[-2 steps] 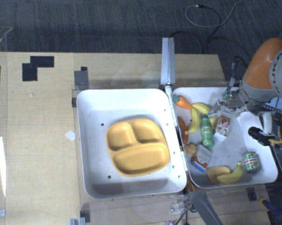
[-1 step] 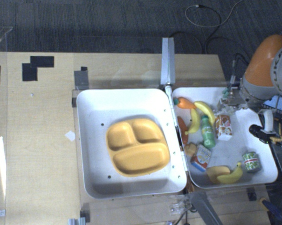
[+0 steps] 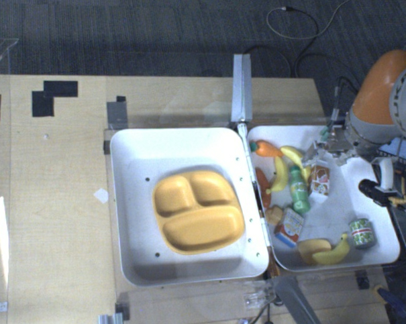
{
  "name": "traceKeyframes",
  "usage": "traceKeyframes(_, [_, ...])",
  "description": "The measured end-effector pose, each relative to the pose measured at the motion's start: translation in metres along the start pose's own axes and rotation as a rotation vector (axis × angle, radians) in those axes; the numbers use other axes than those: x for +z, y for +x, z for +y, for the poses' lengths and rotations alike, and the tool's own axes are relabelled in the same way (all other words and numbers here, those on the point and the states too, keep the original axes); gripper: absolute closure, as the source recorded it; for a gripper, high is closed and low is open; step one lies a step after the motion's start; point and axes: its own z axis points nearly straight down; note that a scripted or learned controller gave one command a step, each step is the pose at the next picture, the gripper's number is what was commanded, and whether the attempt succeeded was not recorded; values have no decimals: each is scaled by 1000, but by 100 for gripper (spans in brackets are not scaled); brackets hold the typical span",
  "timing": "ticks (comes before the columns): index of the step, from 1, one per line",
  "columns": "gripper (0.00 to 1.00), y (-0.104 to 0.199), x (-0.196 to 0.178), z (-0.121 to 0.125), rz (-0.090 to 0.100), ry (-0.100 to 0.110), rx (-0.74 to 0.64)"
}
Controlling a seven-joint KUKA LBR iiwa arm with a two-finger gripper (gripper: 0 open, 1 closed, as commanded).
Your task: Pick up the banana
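While my gripper [image 3: 321, 148] hovers at the right bin's [image 3: 380, 214] top edge, fingers' spread unclear, the banana [image 3: 281, 171] lies just left, long axis running down-left.

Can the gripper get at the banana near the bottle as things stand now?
Probably yes. The gripper hangs just right of that banana, which lies on top of the pile, though the bottle and carrot crowd it closely.

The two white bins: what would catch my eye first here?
Likely the big yellow divided tray lying alone in the left bin. Next, the right bin, cluttered with toy food: bananas, a green bottle, a small can. The orange-banded arm reaches over its far edge.
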Motion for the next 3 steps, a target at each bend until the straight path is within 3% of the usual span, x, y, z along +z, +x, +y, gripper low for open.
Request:
traceKeyframes(1, [0,48,33,45,6,23,-172])
traceKeyframes(2, [100,50,20,48,5,15,-178])
traceKeyframes(3, [100,119,-112,48,7,24,-124])
